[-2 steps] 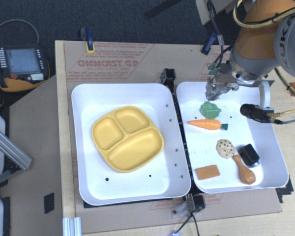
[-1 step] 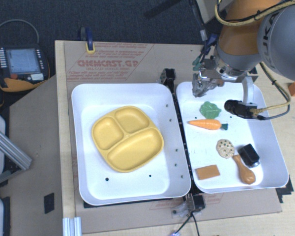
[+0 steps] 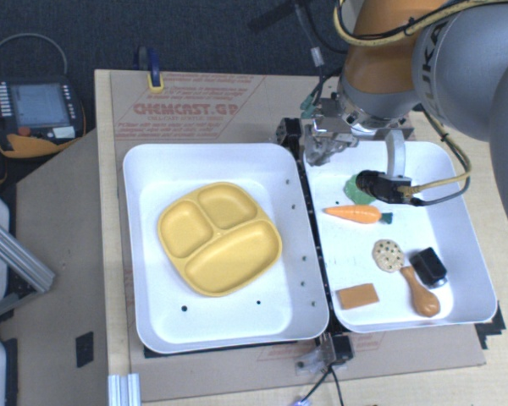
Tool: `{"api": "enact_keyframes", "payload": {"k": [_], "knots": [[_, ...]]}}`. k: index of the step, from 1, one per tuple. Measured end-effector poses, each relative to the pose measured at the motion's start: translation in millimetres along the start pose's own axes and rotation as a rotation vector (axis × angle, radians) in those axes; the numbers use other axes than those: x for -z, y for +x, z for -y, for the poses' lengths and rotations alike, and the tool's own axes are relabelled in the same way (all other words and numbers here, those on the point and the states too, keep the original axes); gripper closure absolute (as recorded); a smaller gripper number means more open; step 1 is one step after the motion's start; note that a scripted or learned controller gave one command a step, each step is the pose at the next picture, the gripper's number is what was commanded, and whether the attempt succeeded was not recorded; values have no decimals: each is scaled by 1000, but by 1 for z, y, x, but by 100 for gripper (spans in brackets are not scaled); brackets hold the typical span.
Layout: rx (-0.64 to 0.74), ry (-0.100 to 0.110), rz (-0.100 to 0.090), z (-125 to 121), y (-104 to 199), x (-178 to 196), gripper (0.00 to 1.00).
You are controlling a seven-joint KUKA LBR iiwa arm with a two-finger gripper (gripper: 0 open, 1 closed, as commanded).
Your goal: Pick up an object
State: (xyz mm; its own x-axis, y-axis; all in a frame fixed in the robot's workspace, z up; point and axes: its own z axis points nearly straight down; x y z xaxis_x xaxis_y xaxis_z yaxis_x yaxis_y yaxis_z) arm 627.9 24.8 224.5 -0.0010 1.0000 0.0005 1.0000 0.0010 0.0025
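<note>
Right bin (image 3: pixel 457 227) holds a carrot (image 3: pixel 353 215) (lying crosswise); tip pointing left.

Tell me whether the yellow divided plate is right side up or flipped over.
Right side up. The yellow plate in the left bin shows its three hollow sections and raised dividers facing the camera.

A robotics lab; teach pendant (image 3: pixel 34 112) and cabled arm (image 3: pixel 423 49) over a cardboard-topped bench (image 3: pixel 212 108)

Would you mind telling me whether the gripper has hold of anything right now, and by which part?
Nothing is seen held. The gripper hangs over the top left corner of the right bin, apart from the carrot and the other items lying there.
</note>
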Motion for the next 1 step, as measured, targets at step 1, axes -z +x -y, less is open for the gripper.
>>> {"api": "enact_keyframes", "payload": {"k": [1], "knots": [[1,1,0,-7,49,-11,100]]}}
